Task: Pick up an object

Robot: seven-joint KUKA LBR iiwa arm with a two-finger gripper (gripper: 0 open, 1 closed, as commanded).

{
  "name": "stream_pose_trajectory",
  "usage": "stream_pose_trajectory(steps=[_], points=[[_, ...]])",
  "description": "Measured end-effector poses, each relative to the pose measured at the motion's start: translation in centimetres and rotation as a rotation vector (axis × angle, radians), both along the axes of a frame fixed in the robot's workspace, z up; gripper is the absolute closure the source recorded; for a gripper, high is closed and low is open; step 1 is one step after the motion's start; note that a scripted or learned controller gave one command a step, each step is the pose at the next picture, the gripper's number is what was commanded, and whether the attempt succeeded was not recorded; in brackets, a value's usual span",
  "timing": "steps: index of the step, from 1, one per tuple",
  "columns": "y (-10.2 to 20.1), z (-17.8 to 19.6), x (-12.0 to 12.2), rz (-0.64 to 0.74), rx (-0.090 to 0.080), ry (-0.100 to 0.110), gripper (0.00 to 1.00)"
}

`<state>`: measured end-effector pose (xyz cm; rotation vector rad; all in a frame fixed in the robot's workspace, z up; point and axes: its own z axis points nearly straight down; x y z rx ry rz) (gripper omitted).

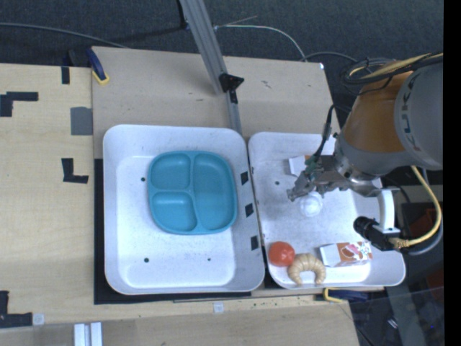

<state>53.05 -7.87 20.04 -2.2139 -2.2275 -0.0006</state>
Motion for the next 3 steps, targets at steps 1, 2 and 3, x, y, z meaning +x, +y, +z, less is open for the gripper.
stream_pose_trajectory(steps=[1, 2, 3], points=[[5.0, 1.5, 2.7, 0.001, 0.001, -0.001, 1.00], [8.9, 2.4, 5.9, 0.000, 0.000, -0.002, 1.00], [13.5, 3.5, 8.4, 0.001, 0.000, -0.002, 1.00]])
